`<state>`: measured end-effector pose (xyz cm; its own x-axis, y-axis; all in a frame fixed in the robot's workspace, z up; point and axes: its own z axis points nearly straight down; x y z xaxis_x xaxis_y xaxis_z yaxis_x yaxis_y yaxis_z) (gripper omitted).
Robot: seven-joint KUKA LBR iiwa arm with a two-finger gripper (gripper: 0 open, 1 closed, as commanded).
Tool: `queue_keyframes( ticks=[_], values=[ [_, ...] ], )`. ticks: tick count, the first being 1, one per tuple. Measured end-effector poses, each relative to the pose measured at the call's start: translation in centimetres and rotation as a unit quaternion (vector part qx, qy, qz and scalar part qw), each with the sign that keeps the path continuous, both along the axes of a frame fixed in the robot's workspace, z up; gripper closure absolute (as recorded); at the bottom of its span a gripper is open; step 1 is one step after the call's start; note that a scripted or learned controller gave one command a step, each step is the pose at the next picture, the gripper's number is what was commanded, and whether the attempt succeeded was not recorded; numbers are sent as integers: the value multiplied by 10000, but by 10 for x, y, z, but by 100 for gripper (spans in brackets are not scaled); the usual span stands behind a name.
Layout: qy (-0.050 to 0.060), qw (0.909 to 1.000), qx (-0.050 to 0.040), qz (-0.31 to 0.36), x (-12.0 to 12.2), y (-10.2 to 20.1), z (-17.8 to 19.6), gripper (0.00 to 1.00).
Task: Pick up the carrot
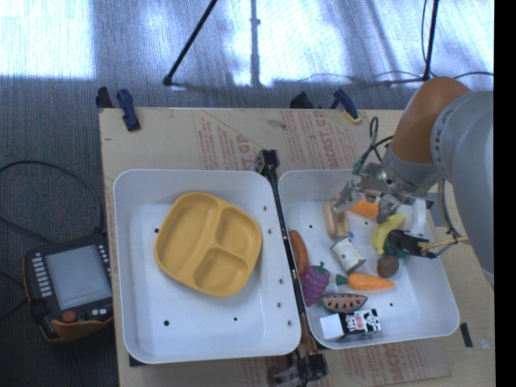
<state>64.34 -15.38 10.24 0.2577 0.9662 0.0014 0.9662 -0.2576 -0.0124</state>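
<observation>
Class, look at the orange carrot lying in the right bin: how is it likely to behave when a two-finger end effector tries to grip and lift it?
The carrot looks like moulded toy food, so it is probably stiff and light. Its tapered, rounded body lies on its side, so it may roll or squirt out of a pinch near the thin tip. The grapes and watermelon slice lie close by, so a nudge could shift them.

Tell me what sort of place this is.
Probably a robotics lab test bench: a board clamped down with two white bins, toy food such as a carrot, tripod legs behind, and a teach pendant on the carpet.
</observation>
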Motion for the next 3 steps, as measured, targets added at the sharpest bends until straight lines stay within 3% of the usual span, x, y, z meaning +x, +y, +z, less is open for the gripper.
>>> queue_keyframes(
  ticks=[1, 2, 3],
  values=[
    [26, 10000, 13, 5, 0, 0, 7, 100],
    [-157, 9692, -28, 2457, -11, -1, -5, 100],
    [-139, 8911, -29, 4536, 6, -14, -6, 100]
  ],
)
